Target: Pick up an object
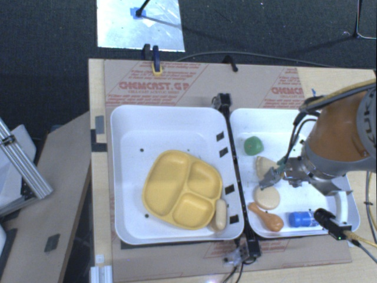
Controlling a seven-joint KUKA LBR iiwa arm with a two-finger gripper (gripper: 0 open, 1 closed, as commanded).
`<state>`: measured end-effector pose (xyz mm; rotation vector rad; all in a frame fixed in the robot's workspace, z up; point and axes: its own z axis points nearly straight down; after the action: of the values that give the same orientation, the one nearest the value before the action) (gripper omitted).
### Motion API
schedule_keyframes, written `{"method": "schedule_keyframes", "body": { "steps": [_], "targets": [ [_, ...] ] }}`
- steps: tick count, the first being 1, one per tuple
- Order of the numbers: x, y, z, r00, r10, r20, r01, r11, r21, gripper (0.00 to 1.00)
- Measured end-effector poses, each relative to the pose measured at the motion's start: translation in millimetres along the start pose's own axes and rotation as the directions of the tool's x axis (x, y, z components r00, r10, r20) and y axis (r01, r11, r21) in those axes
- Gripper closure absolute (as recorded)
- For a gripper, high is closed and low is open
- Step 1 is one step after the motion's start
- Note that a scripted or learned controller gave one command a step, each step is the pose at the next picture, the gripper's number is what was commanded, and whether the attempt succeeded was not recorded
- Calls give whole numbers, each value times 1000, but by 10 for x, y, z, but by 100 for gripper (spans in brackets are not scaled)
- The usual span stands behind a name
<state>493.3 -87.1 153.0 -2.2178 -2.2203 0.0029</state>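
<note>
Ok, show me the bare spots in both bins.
Left bin: bare floor behind and left of the yellow tray. Right bin: bare strip behind the green ball. Crowded around the claw, cream disc and blue cylinder.

Probably "CHEMCAST GP" on protective sheet (154, 86)
</note>
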Motion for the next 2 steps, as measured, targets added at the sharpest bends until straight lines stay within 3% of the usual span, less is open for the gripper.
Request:
{"method": "schedule_keyframes", "body": {
  "steps": [1,2],
  "targets": [
    [-92,29,560,1000,0,0,0,1000,-1,0],
    [-89,48,417,1000,-1,1,1,1000,-7,100]
  ]
}}
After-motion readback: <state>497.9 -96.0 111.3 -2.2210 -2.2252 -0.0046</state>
